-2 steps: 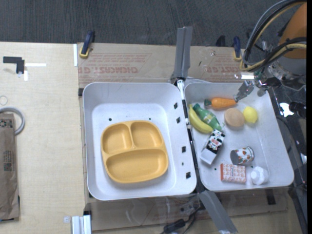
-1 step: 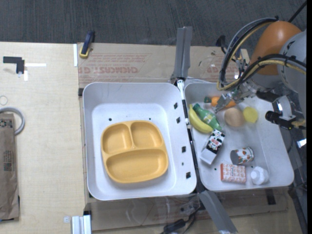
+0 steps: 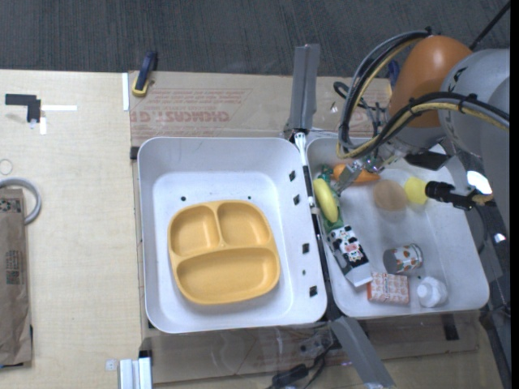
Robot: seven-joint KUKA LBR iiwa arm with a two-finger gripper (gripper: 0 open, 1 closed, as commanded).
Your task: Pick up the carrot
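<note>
The carrot (image 3: 365, 177) lies at the back left of the right bin (image 3: 474, 298); I see an orange stub and a green leafy end toward the bin's left wall. My gripper (image 3: 353, 171) is down over the carrot's middle and covers most of it. The arm's grey wrist and cables stretch to the upper right, with the orange band behind them. Whether the carrot is actually held between the gripper's tips is hidden by the gripper body.
A yellow banana-like piece (image 3: 326, 199), a beige ball (image 3: 390, 196) and a yellow lemon (image 3: 415, 190) lie close by. Nearer the front are a cow-print carton (image 3: 349, 252), a can (image 3: 403, 258), a red box (image 3: 390, 288) and a white bottle (image 3: 431, 291). The left bin (image 3: 154, 217) holds a yellow divided plate (image 3: 223, 251).
</note>
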